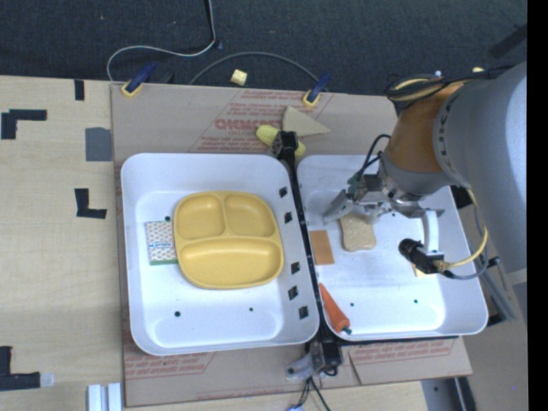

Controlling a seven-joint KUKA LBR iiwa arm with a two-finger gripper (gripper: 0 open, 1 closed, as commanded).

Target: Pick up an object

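The gripper (pixel 364 202) hangs low over the right bin (pixel 462 315), just above a pale beige block (pixel 358 235), seemingly lined up to grab it; whether the fingers are spread or pressed together I cannot tell. A brown square (pixel 322 247) and a carrot (pixel 335 309) lie nearby; the left bin (pixel 137 315) holds a yellow divided plate (pixel 229 238).

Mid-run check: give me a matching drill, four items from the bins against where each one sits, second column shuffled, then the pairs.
Items:
1. yellow divided plate
2. tan block
3. carrot
4. patterned card

Places:
A. right bin, near its front-left corner
B. middle of the left bin
C. left bin, against the plate's left edge
D. right bin, just below the pincer

Pairs: 1-B, 2-D, 3-A, 4-C
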